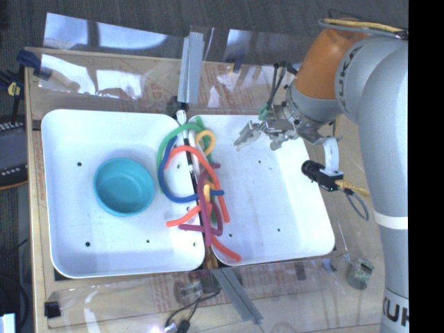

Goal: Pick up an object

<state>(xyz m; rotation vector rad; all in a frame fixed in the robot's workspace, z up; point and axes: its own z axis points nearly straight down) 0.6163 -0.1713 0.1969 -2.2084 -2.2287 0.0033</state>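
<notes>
A tangle of coloured flexible tubes [198,182], green, blue, red, orange, yellow and purple, lies across the ridge between the two white bins. A light blue bowl [124,186] sits in the left bin [69,241]. My gripper [260,139] hangs over the upper part of the right bin [291,220], right of the tangle and apart from it. Its two metal fingers stand spread with nothing between them.
The grey arm with its orange band [326,64] fills the right side and overhangs the right bin's far corner. A black cable fitting [320,173] sits at that bin's right rim. A metal bar [189,68] rises behind the bins.
</notes>
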